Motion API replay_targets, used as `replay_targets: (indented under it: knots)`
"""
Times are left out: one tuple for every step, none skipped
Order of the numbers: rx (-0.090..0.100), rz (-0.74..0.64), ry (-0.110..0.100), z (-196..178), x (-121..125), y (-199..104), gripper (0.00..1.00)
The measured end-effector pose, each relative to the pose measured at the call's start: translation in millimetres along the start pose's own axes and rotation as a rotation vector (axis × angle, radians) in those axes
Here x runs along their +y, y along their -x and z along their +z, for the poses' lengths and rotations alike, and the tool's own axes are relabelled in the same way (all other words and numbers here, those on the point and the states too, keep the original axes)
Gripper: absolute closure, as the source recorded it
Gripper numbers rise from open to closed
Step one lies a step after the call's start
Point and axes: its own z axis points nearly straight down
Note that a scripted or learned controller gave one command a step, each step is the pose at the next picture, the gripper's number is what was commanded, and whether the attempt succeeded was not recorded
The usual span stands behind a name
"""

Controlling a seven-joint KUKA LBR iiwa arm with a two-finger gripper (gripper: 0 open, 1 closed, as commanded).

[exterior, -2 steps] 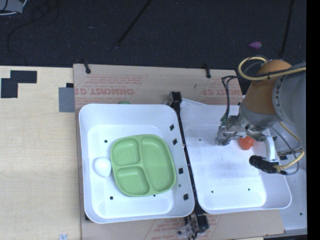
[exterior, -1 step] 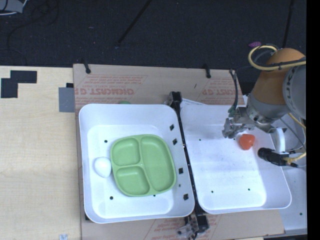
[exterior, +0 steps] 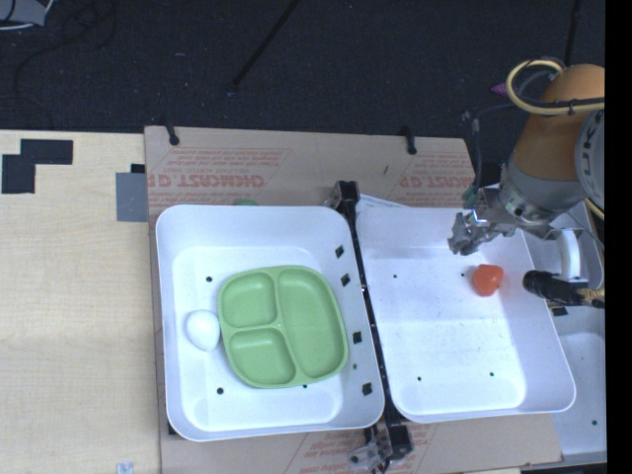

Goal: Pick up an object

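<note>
A small orange-red object [exterior: 486,279] lies in the right bin [exterior: 444,363], near its far right side. My gripper [exterior: 466,235] hangs over that bin's upper right part, just up and to the left of the orange-red object and apart from it. Nothing shows between its metal tips. In the left bin [exterior: 188,235] a green divided plate [exterior: 281,324] lies flat, with a white egg-shaped object [exterior: 202,330] touching its left edge.
A black divider [exterior: 360,304] runs between the two bins. The arm's orange band [exterior: 553,131] and grey wrist rise at the right edge above the right bin. Cardboard [exterior: 296,171] lies under both bins.
</note>
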Motion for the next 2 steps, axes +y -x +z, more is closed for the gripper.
replay_targets:
  knots:
    - [0.0, -0.001, -0.001, -37, 1, 1, 1.0]
    - [0.003, -0.003, -0.007, -28, -3, -56, 1.0]
